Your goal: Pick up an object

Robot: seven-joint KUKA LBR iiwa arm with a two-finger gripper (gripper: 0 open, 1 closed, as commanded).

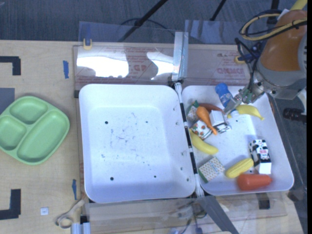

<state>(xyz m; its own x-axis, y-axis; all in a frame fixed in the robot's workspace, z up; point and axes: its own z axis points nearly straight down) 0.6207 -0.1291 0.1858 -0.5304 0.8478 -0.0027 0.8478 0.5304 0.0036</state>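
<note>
The right white bin (pixel 280 145) holds a jumble of small toys. A blue bottle (pixel 223 94) lies near its back edge, and a yellow banana (pixel 250 111) sits just to the right of it. My gripper (pixel 237 104) hangs low over the gap between bottle and banana, at the end of the grey and orange arm (pixel 282 48) reaching in from the upper right. An orange carrot (pixel 204 116) and a second banana (pixel 204 144) lie along the bin's left side. I see nothing clearly held.
Also in the right bin are a black-and-white cow toy (pixel 260 152), a yellow corn cob (pixel 240 167), a red sausage (pixel 253 181) and a speckled block (pixel 210 168). The left white bin (pixel 131 130) sits alongside. A green divided plate (pixel 31 129) rests on the bench at far left.
</note>
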